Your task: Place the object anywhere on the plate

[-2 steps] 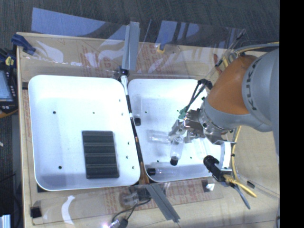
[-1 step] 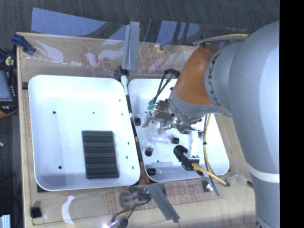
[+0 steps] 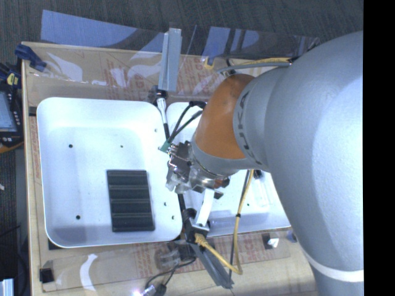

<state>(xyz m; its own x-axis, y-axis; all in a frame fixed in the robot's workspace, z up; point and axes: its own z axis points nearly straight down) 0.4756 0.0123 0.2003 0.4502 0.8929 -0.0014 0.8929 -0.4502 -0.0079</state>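
A black ribbed rectangular plate (image 3: 130,200) lies flat in the left white bin (image 3: 68,122), near its front wall. My gripper (image 3: 183,179) hangs low over the left edge of the right bin (image 3: 256,211), just right of the wall between the two bins and about a hand's width right of the plate. The grey arm with its orange band (image 3: 222,122) covers most of the right bin and whatever lies in it.
Cables (image 3: 237,227) run down from the wrist across the right bin's front wall to the bench edge. A metal post (image 3: 170,57) stands behind the bins at the divider. A black device (image 3: 7,113) sits at the far left.
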